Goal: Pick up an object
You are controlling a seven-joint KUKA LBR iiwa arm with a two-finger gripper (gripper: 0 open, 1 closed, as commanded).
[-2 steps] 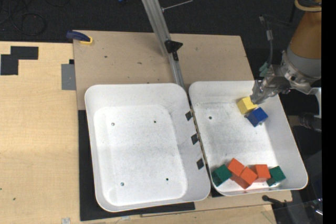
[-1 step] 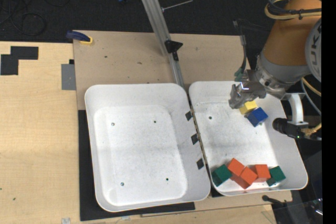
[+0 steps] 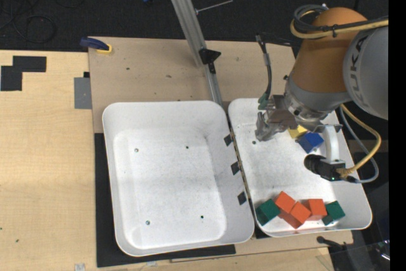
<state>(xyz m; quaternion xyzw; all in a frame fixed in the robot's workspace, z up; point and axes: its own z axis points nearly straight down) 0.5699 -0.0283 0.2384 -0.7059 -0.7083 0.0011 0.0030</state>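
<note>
Item: gripper (image 3: pixel 265 128), finger state we cannot tell, over the right bin (image 3: pixel 279 165); blue block (image 3: pixel 311 141) just beside; we advise centring on it before closing.

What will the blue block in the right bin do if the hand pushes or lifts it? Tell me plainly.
The blue block looks like a rigid, flat-faced solid, so it would probably slide rather than roll. It seems small beside the hand, so likely light. A yellow piece sits right beside it and may get nudged along; the bin's smooth white floor probably offers little grip.
</note>
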